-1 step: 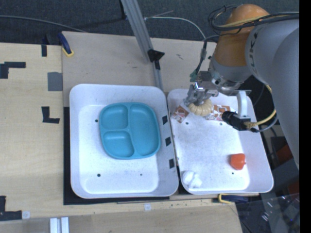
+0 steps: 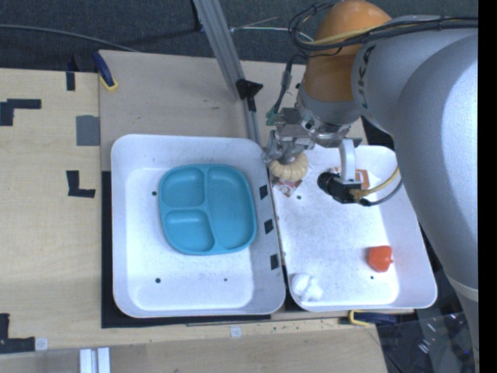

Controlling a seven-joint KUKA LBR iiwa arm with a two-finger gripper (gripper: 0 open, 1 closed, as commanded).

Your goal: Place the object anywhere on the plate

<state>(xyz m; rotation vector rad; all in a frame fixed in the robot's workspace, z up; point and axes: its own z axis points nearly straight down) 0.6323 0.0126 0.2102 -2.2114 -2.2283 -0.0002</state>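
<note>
Hand [image 2: 285, 158] hangs at the far left corner of the right bin [image 2: 334, 231], directly over a small tan ridged object [image 2: 293, 171], perhaps a toy pastry. The object sits just beside the wall shared with the left bin [image 2: 140, 282]. Whether the hand is wide, narrow or closed on it cannot be told from this angle. The blue divided plate [image 2: 208, 208] lies flat in the middle of the left bin, to the left of the hand and a little nearer, so the carry would be short and must clear the two rims between. White bin floor shows all round the plate, leaving room. An orange-red piece [image 2: 380, 258] and a white lump [image 2: 308, 287] lie well apart, nearer in the right bin. A slanted metal strut [image 2: 225, 49] comes down just beyond the hand, above the desk [image 2: 171, 92].
</note>
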